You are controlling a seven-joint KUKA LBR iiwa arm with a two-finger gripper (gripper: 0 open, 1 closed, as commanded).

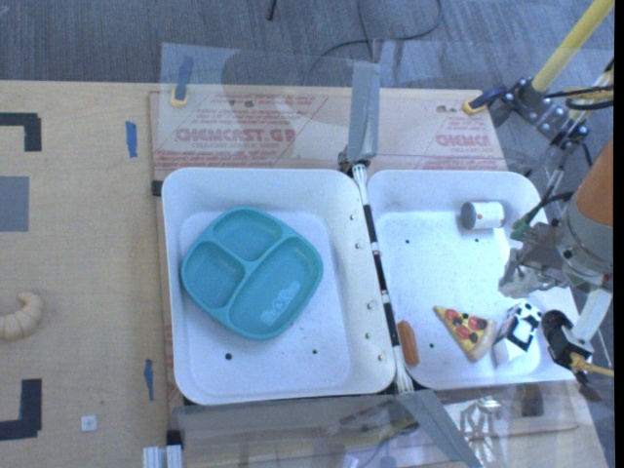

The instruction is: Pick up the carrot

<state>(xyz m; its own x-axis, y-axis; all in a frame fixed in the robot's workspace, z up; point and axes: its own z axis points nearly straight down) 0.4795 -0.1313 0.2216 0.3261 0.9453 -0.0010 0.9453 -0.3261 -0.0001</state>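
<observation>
The carrot [408,344] is a small orange stick lying against the left wall of the right bin [429,252], near its front corner. My gripper [522,328] hangs over the front right part of the same bin, below the grey wrist [546,261]. It sits just right of a toy pizza slice [465,330], well apart from the carrot. Nothing of the carrot is near it.
A white and grey cylinder [482,214] lies at the back of the right bin. The left bin [195,359] holds a teal divided plate [252,272]. A pale croissant-shaped toy [19,316] rests on the bench far left. Cables and a yellow pole [580,27] stand at the back right.
</observation>
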